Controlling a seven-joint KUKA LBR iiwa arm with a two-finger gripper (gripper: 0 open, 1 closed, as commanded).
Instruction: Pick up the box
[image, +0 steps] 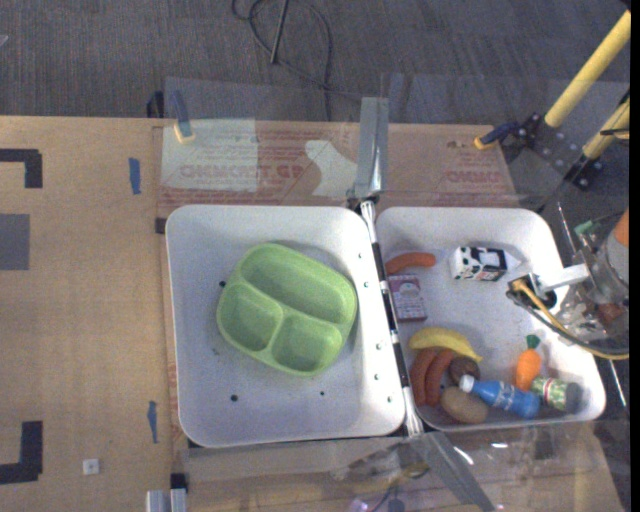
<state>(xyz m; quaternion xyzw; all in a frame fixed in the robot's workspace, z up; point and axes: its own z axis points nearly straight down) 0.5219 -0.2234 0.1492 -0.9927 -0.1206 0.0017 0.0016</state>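
The small pink box (406, 297) lies flat against the right bin's (470, 222) left wall, just below a sausage (410, 262). The claw (545, 293) hovers at that bin's right edge; whether it grips anything is unclear.

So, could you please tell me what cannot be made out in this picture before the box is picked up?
- Gripper, camera view: its end is blurred among cables at the right bin's edge, so its state is unreadable.
- Arm, camera view: cut off by the right edge.
- Box, camera view: its label print is too small to read.
- Potato, camera view: partly covered by the blue bottle and sausages.
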